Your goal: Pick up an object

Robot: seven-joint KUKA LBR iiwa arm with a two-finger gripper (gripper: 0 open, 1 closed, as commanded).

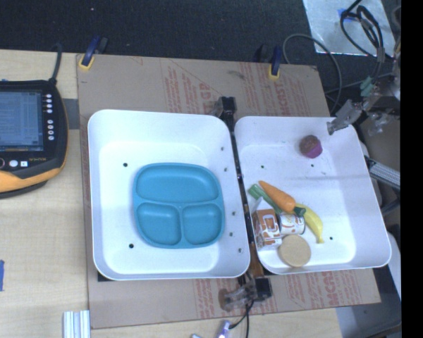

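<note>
The carrot (278, 196), orange with a green top, lies aslant in the right bin (352, 189) among a small heap of things: a yellow banana (314, 225) just beside its lower end, a can (276, 228) with an orange and white label under it, and a round tan disc (295, 251) against the can's near side. A purple ball (310, 146) sits alone toward the bin's far side, well apart from the heap.

The arm comes in at the right edge of the view, with only its grey end parts and some cabling visible above the bin's far right corner. The gripper (338, 124) hangs at that corner, over the rim; whether it is wide or narrow cannot be told, and nothing is seen in it.

From the gripper, the purple ball is the nearest thing, just to the left and slightly nearer the camera. The carrot and its heap lie farther off, left and well toward the bin's near side.

The left bin (113, 189) holds a blue divided plate (178, 204). A tablet (17, 129) rests on the worktop (28, 259) at far left.
</note>
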